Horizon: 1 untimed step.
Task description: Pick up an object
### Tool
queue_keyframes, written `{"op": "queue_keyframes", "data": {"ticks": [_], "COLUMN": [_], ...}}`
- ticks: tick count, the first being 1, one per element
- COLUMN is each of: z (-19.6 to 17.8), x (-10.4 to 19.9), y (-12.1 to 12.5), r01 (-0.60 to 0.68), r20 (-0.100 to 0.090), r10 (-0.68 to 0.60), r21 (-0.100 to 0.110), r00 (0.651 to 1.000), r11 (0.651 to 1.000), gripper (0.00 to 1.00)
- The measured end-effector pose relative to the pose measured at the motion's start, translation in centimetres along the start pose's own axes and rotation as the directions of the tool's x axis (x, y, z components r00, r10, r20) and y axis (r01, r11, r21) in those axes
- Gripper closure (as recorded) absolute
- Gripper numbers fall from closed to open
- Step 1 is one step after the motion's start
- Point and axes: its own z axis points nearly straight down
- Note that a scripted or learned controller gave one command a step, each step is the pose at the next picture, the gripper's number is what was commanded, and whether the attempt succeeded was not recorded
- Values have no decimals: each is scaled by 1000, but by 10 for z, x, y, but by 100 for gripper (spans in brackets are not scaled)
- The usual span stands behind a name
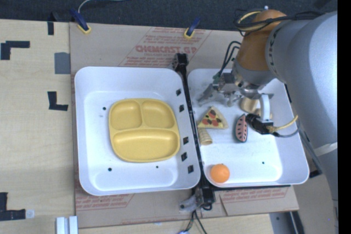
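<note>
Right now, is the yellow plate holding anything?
Empty. The yellow plate in the left bin shows three bare compartments, nothing resting in any of them.

Two white bins sit side by side, the left bin [88,134] and the right bin [279,164]. One yellow divided plate [144,130] lies in the left. The right holds one pizza slice [213,119], one watermelon slice [241,128], one orange ball [220,173] and one small tan piece [205,137].

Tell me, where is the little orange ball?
The orange ball sits in the right bin, near its front edge at the lower left, below the pizza slice and the watermelon slice.
</note>
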Motion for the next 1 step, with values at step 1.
{"op": "queue_keyframes", "data": {"ticks": [1], "z": [10], "x": [1], "y": [33], "r01": [1], "r20": [-3], "r10": [-1], "r21": [1], "r00": [1000], "r11": [1000], "gripper": [0]}}
